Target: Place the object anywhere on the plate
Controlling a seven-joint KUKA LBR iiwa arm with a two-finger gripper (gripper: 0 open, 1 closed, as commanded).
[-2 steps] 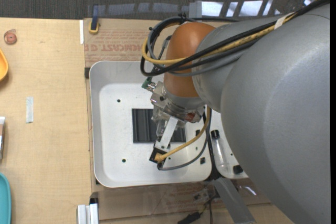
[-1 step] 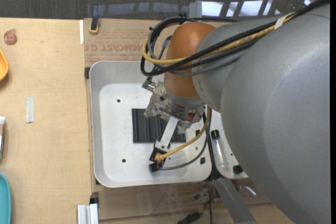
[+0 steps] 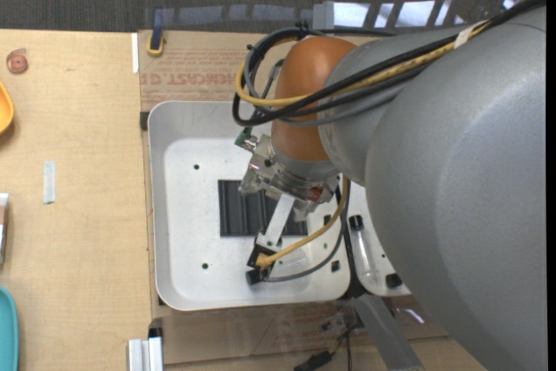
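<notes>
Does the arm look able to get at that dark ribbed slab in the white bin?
Probably yes: the arm hangs right over the slab, partly covering it, and the shallow bin leaves the way open.

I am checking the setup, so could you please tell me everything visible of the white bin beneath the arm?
The white bin is a shallow tray with rounded corners and a raised rim, glossy like plastic. It lies flat on a brown printed cardboard sheet beside the pale wooden bench top. Its floor bears two small dark dots and a dark ribbed rectangle at the middle. The arm covers its part toward the view's right.
</notes>
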